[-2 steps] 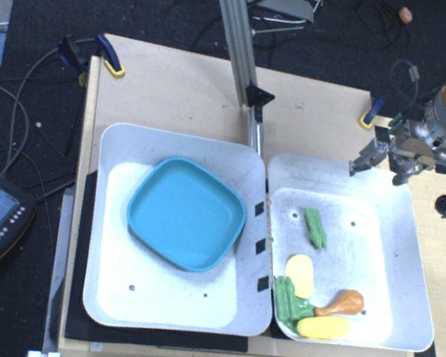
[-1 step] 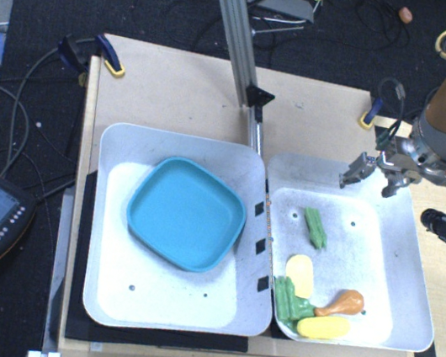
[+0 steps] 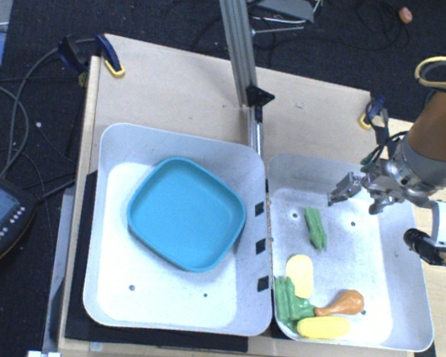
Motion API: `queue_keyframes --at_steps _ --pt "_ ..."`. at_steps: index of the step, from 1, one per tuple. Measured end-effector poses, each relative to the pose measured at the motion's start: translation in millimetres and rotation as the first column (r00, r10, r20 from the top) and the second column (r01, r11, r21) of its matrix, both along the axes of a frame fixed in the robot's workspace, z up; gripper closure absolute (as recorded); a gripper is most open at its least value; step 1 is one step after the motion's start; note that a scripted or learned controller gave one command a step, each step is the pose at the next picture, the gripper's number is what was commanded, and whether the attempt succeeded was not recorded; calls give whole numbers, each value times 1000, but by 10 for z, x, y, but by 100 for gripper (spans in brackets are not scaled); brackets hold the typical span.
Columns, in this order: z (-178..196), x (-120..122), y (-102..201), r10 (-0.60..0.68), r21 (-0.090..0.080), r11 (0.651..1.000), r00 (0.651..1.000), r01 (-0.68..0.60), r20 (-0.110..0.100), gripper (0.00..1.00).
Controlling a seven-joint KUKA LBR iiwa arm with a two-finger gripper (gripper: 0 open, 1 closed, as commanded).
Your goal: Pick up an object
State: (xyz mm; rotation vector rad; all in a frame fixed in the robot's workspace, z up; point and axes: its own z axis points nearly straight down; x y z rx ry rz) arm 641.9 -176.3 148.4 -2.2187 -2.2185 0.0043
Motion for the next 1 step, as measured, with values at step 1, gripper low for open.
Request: queue_keyframes --at_steps 1 --pt "134 15 -1 1 -1 1000 1000 -1 6 100"
